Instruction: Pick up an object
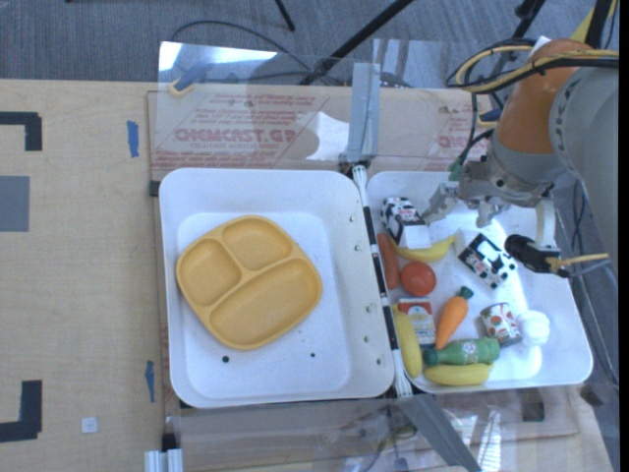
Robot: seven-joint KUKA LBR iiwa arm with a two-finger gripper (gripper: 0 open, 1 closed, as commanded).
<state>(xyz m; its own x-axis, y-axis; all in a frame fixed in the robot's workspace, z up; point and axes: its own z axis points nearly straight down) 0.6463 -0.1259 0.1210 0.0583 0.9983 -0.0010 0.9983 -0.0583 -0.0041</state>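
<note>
Reaching in from the right, the grey arm [580, 116] with its orange band hangs over the far edge of the right bin [565, 357]. Its gripper [472, 197] sits low over the bin's far-left area, and from where I stand I cannot tell how it is set or whether it has hold of anything; nothing visibly sits in its grasp.

Under and just beside it, near the bin's far-left corner, stands a small black-and-white cow figure [398, 212] next to a white block [414, 235], with a yellow banana [432, 249] curving just in front of them. Along the left wall lies a long reddish sausage-like piece [389, 261], and a red tomato [418, 279] rests beside it. A second black-and-white cow toy [488, 261] lies toward the middle of the bin. An orange carrot [451, 320] lies tilted near the centre, beside a small red-and-white carton [420, 321]. A yellow corn cob [408, 344] runs along the left wall toward the near corner. At the near edge a green bottle [462, 352] lies on another banana [458, 374]. A red-and-white can [499, 323] and a white ball [535, 326] sit toward the right edge.

The left bin [192, 205] holds a yellow divided plate [249, 281], lying flat near its middle.
</note>
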